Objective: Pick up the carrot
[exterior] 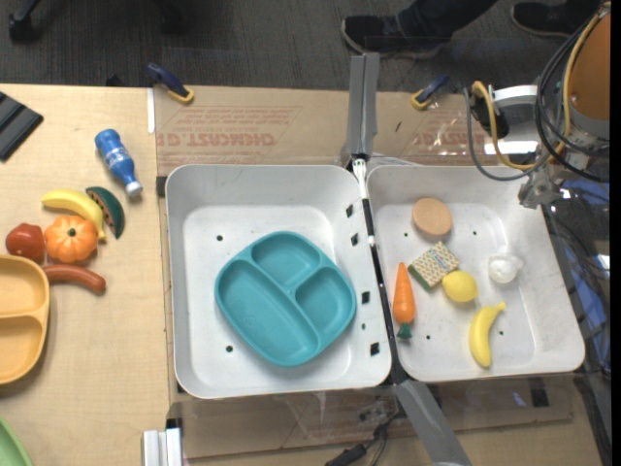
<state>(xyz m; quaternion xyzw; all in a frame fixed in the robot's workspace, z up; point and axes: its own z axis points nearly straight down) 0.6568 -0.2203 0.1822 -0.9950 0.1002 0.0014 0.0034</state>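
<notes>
Against the left wall of the right bin (543, 357), lower centre-right of the frame, lies the carrot (404, 297), orange body upright in the picture, green tip toward the bottom. A sponge block (433, 264) sits just beside it, a lemon (460, 286) and banana (483, 333) farther right. This wall-side position likely restricts approach to one direction. The gripper (537, 190) appears to hang at the upper right edge among cables, well apart from the carrot; its state cannot be determined.
</notes>
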